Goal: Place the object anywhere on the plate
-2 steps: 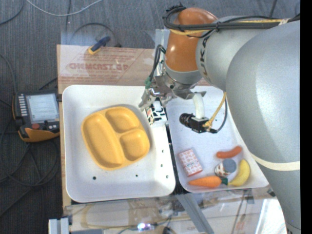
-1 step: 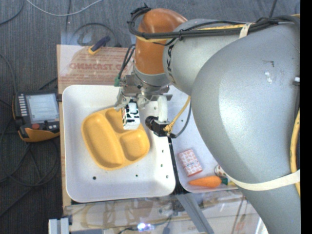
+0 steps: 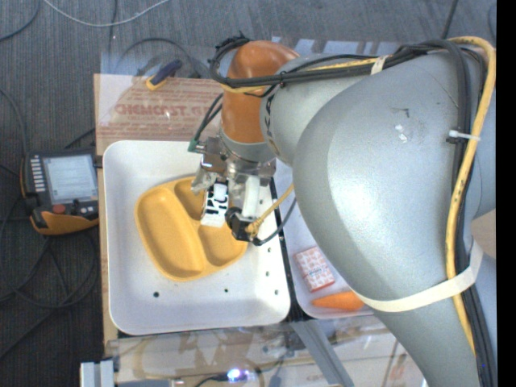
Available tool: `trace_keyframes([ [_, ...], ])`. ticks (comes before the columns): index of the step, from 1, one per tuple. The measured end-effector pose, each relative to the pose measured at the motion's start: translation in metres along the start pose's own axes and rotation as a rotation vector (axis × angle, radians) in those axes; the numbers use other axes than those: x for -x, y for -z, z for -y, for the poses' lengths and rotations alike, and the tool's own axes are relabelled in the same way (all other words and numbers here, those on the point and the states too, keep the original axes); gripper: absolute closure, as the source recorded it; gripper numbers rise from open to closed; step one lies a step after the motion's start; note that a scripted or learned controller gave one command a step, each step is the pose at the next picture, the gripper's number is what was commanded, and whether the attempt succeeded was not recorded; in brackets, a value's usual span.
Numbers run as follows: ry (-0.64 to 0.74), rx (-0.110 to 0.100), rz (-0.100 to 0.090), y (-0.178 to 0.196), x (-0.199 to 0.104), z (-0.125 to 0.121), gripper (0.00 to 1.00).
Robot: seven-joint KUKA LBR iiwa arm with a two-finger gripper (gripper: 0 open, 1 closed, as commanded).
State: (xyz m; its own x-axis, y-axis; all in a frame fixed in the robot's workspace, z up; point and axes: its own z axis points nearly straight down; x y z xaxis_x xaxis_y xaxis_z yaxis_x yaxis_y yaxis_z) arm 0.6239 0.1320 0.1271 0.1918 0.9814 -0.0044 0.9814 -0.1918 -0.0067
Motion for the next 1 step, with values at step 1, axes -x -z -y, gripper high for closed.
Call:
trace_keyframes([
  [1, 0.003, 0.040, -0.008, -0.0039, -0.0044, 0.0089, 1.00],
])
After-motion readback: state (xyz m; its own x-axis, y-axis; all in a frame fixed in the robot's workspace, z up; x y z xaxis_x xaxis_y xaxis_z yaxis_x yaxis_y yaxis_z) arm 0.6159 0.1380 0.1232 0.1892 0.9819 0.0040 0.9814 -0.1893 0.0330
